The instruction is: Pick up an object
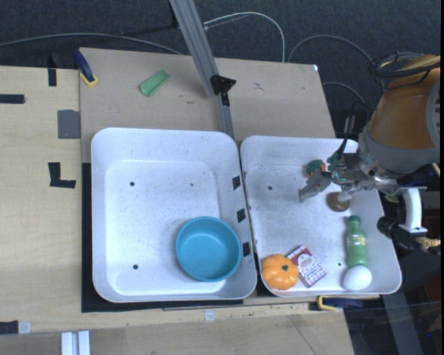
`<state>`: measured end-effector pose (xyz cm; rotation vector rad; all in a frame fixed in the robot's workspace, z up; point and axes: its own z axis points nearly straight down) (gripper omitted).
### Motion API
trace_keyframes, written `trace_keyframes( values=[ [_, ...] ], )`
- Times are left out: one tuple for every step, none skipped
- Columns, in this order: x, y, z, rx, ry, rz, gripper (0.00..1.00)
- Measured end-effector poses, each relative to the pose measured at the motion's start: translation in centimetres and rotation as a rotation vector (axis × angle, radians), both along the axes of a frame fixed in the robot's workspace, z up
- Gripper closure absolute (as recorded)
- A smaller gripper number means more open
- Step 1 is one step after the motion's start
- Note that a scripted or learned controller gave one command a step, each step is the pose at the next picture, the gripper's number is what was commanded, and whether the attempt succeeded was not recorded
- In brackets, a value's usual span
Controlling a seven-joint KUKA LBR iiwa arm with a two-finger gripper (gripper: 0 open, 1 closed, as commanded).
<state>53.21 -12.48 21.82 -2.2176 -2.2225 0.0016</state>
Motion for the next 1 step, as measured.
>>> trace_keyframes(
  values=[
    [0.00,-0.01,0.00,0.000,0.000,0.000,0.00]
  ],
)
